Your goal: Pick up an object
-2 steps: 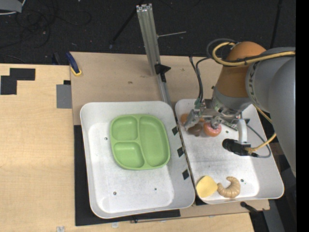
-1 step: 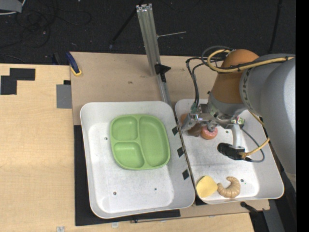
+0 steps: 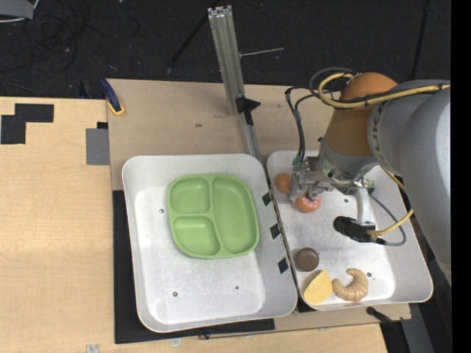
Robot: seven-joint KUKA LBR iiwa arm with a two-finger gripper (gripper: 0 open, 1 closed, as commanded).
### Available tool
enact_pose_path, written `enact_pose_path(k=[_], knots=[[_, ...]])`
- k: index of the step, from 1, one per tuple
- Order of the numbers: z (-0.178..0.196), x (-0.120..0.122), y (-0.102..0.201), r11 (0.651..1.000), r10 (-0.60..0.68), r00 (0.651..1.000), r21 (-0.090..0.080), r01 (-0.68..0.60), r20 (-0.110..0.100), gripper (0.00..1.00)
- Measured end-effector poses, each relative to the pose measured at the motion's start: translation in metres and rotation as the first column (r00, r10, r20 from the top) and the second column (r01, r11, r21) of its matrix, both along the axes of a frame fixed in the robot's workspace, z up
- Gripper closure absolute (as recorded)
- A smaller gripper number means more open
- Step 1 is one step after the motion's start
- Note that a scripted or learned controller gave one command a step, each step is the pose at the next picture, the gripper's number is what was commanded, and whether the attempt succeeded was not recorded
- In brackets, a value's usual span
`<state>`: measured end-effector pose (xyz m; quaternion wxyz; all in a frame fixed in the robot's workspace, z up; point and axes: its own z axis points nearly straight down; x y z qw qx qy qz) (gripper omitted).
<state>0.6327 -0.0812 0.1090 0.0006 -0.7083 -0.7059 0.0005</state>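
The gripper (image 3: 307, 195) hung low over the right bin (image 3: 401, 274), directly above a pink ball (image 3: 307, 203); whether it gripped anything, I cannot tell.

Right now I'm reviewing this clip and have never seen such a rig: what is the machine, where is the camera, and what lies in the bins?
One fixed camera looks down at a slant on two shallow white bins. The grey arm with an orange band reaches in from the right; its gripper hangs low in the right bin, just above a pinkish-red piece. Whether it grips that piece cannot be told. That bin also holds an orange piece, a brown round piece, a yellow wedge and a tan croissant-like piece. The left bin holds a green divided tray.
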Motion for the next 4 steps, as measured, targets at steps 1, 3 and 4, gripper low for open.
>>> enact_pose_path(k=[1,3,4], knots=[[0.053,-0.009,-0.003,1.0,-0.001,1.0,0.0,0.001,0.004,1.0],[0.167,-0.009,0.004,1.0,0.004,1.0,-0.001,-0.004,0.006,1.0],[0.188,-0.008,0.002,1.0,0.005,1.0,0.0,-0.005,0.002,1.0]])
